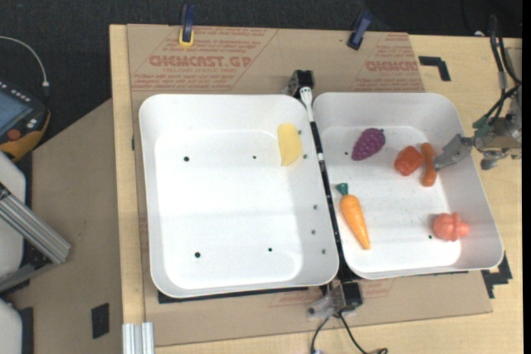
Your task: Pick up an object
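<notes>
The right bin (473,203) holds a purple bunch of grapes (367,143), a red pepper (407,161) with an orange stick-shaped piece (428,165) against its right side, an orange carrot with a green top (355,219) and a pink-red fruit (449,226). A pale yellow piece (289,144) lies at the right edge of the left bin (158,178). My gripper (452,152) reaches in over the right bin's right rim, its grey tip just right of the orange stick-shaped piece and the pepper. Nothing is visibly held.
Both bins sit on a brown cardboard sheet (249,54) clipped at the back by two blue clamps (187,25). A black divider bar (319,170) runs between the bins. Cables hang by the arm (502,133) at the right edge.
</notes>
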Action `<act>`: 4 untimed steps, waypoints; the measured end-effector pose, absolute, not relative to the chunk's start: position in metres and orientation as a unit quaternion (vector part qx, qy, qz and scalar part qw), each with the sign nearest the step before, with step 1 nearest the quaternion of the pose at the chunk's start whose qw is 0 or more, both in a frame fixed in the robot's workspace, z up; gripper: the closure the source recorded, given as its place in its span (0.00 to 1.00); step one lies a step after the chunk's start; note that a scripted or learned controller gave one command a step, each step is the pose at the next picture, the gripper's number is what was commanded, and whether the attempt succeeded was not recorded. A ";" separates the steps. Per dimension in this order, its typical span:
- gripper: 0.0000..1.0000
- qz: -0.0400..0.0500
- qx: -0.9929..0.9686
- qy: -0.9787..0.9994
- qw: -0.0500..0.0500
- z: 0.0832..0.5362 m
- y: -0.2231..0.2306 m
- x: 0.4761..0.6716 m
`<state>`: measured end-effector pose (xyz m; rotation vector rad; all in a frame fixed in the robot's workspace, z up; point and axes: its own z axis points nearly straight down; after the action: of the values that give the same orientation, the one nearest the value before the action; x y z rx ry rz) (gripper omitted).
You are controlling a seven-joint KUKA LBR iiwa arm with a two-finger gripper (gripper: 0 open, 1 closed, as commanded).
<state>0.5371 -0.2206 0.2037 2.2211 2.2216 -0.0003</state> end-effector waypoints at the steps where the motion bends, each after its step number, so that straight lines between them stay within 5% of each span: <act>1: 1.00 0.001 0.707 0.708 0.002 0.215 -0.221 0.538; 4: 1.00 0.001 0.706 0.708 0.002 0.312 -0.184 0.479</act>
<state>0.4789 -0.1845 0.3120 2.2161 2.2209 0.0032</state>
